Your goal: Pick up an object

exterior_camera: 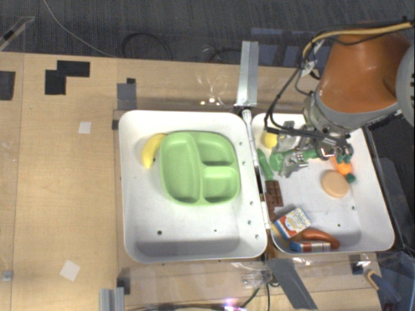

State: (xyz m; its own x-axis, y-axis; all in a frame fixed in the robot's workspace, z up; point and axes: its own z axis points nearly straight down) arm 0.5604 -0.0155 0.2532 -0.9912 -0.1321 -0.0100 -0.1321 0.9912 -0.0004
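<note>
Arm entered from the right and hung over the right bin (pixel 382 235), with the orange band and wrist bulk covering that bin's upper portion. The gripper (pixel 299 159) sat low over the bin's upper left area; whether it was spread or pressed together could not be told, as the metal parts blurred into the clutter under them. The likeliest target was the green toy piece (pixel 271 161), lying just left of the gripper and close to the bin's left wall. Judged light, rigid moulded plastic, smooth and somewhat slippery; a pinch across its narrow width looked the safest hold, though the wall beside it leaves little room on that side. A small yellow piece (pixel 270 139) lay up and to the left of the gripper, near the same wall. To the gripper's right sat a small orange toy with a green top (pixel 344 169), probably a carrot, and just below that a flat tan disc (pixel 336 186), which would be hard to pinch lying flat. Below the gripper and left, a brown chocolate-like bar (pixel 273 194) lay along the wall; further below, a small printed carton (pixel 293 222) and a red sausage-like toy (pixel 316 236) rested at the bottom edge. The left bin (pixel 139 238), well away to the gripper's left, held a green divided tray (pixel 198 167) with a banana (pixel 152 149) touching its far edge.
</note>
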